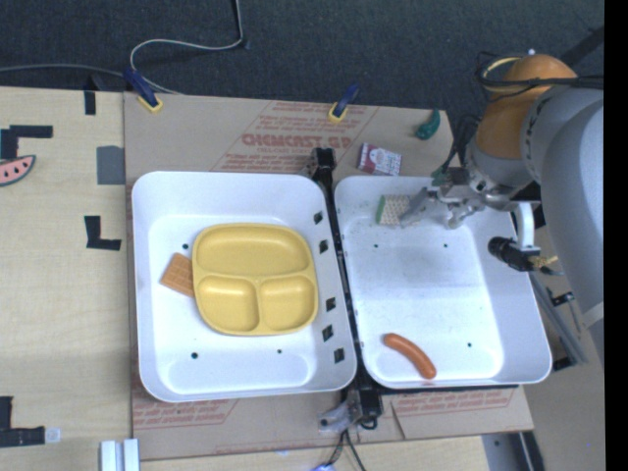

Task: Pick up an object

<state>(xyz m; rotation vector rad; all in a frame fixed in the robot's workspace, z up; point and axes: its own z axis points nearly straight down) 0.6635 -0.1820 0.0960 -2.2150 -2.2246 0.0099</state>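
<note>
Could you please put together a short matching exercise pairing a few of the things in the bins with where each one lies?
Things:
1. yellow divided plate
2. orange sausage
3. small green-speckled pad
4. brown cracker

Places:
A. far end of the right bin, by the gripper
B. near end of the right bin
C. middle of the left bin
D. left bin, tucked at the plate's left edge

Pairs: 1-C, 2-B, 3-A, 4-D

We see two bins side by side: the left bin (157, 361) holds a divided plate (257, 278) at its centre, a cracker (178, 275) tucked against the plate at nine o'clock. In the right bin (510, 356), a sausage (409, 354) lies at six o'clock, a sponge (393, 209) at eleven, the gripper (439, 204) just beside it.
</note>
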